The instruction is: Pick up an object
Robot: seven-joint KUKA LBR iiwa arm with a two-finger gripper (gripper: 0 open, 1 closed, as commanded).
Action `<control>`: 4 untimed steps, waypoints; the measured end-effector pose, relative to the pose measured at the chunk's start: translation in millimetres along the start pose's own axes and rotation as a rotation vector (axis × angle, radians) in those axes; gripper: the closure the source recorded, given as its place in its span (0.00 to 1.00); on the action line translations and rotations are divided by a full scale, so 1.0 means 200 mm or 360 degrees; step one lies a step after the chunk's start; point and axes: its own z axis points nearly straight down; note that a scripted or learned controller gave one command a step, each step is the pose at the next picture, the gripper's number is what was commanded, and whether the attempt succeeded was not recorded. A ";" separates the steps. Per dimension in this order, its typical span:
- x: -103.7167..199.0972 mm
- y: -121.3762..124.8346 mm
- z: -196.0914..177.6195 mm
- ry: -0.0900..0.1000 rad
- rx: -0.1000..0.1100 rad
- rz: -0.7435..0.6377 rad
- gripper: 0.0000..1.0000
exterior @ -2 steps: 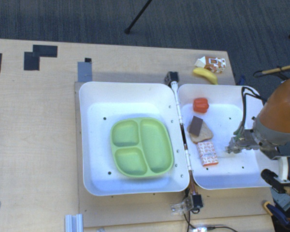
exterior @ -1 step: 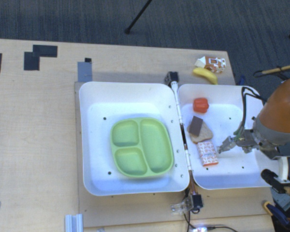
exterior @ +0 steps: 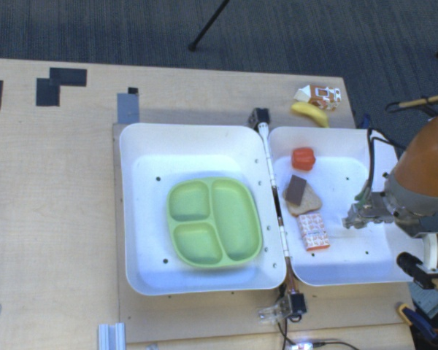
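Note:
In the right bin [exterior: 336, 268] lie a red block [exterior: 303, 158], a dark brown piece on a tan slice [exterior: 300, 194], and a red-and-white patterned packet [exterior: 313, 232]. My gripper [exterior: 355, 218] hangs low over the right bin's right half, a little to the right of the packet and apart from it. Nothing shows between its fingers. The grey arm with its orange band [exterior: 427, 162] reaches in from the right.
The left bin [exterior: 142, 195] holds a green divided plate [exterior: 213, 222]. A banana [exterior: 309, 112] and a small toy [exterior: 323, 95] lie on the bench behind the right bin. Cables and clips [exterior: 286, 310] sit at the front between the bins.

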 end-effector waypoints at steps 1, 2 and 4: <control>0.44 -0.09 -0.41 0.0004 0.0018 -0.0002 1.00; 0.44 -0.09 -0.41 0.0003 0.0019 0.0000 0.00; 0.31 -0.08 0.05 0.0000 0.0003 -0.0001 1.00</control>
